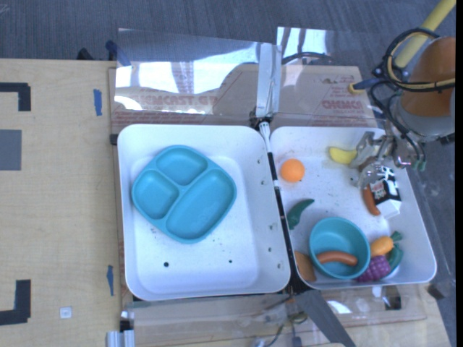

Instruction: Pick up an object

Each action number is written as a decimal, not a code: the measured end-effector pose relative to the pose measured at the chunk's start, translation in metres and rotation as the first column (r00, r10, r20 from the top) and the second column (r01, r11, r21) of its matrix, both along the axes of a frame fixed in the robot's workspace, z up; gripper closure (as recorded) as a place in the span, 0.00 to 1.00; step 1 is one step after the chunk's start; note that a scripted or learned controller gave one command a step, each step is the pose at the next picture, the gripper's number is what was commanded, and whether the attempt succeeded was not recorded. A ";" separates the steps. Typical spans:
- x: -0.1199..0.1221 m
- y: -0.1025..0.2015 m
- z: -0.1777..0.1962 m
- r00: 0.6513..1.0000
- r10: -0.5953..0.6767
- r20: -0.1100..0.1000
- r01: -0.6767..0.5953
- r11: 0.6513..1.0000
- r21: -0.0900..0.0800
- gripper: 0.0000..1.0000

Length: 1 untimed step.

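Gripper (376, 166) low over the right bin (318, 142), near its right edge toward the far corner. Open or clenched: cannot tell, metal too cluttered from this angle. Nothing seen held.

Closest candidate: yellow banana (341, 154), just beside the gripper on the side toward the bin divider, long axis roughly across the bin. Small red-and-white item (381, 196) right under the gripper on the near side, possibly touching, hard to say. Orange ball (292, 170) farther off by the divider. Teal bowl (338, 246) with sausage (337, 258) at near edge.
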State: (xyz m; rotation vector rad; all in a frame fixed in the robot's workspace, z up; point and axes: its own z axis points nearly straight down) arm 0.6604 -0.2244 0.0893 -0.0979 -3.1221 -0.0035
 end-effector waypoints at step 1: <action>-0.073 0.029 0.000 0.994 -0.103 0.027 0.103 0.995 -0.003 0.00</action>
